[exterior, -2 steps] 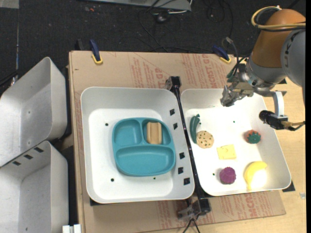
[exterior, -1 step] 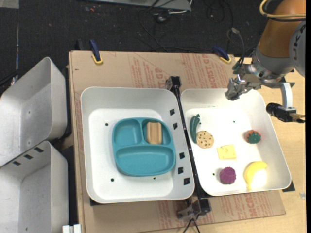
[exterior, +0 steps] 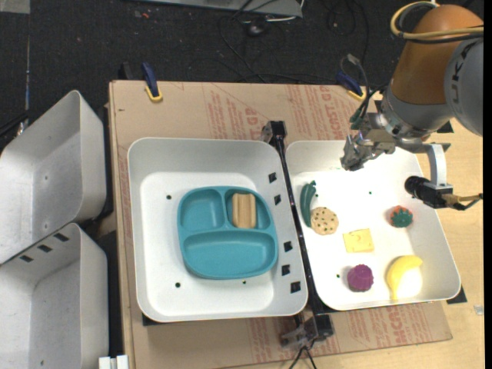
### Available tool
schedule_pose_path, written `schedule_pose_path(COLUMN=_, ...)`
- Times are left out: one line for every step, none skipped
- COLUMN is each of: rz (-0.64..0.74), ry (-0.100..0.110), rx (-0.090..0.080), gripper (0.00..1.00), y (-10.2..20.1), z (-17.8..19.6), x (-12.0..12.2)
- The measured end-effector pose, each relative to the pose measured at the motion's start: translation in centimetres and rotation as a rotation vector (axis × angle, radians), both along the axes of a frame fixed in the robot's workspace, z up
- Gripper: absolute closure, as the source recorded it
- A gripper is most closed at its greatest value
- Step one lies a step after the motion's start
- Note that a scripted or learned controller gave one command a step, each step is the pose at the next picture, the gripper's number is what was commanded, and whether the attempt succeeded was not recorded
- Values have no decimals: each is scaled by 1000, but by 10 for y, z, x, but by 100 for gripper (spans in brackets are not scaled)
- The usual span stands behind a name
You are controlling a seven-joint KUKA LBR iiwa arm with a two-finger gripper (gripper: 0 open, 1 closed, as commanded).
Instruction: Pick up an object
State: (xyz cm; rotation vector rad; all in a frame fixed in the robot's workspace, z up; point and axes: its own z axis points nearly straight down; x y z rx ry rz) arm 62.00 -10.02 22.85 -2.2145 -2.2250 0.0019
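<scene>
Nearest in the right bin (exterior: 450,271) lie a purple fruit (exterior: 360,277) and a yellow banana (exterior: 403,274), with a yellow block (exterior: 358,241), cookie (exterior: 324,221), green pod (exterior: 308,200) and small strawberry-like piece (exterior: 400,217) beyond. All look like light, stiff toy food, probably smooth plastic; the block's flat sides offer the surest hold. Over the bin's far edge, well apart from them, hangs the gripper (exterior: 355,158); its opening I cannot tell.

the gripper (exterior: 355,158) hangs over the far edge of the right bin (exterior: 440,237), above a cookie (exterior: 324,221), yellow square (exterior: 358,241), purple ball (exterior: 360,277) and banana (exterior: 403,274). the left bin (exterior: 150,229) holds a teal tray (exterior: 223,244).
</scene>
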Motion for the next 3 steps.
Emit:
schedule_pose_path(rz=1, ry=1, rx=0, gripper=100, y=53, z=-10, x=-17)
schedule_pose_path(rz=1, ry=2, rx=0, gripper=100, y=102, z=-18, x=-39)
schedule_pose_path(rz=3, ry=0, rx=1, gripper=100, y=147, z=-7, x=-64)
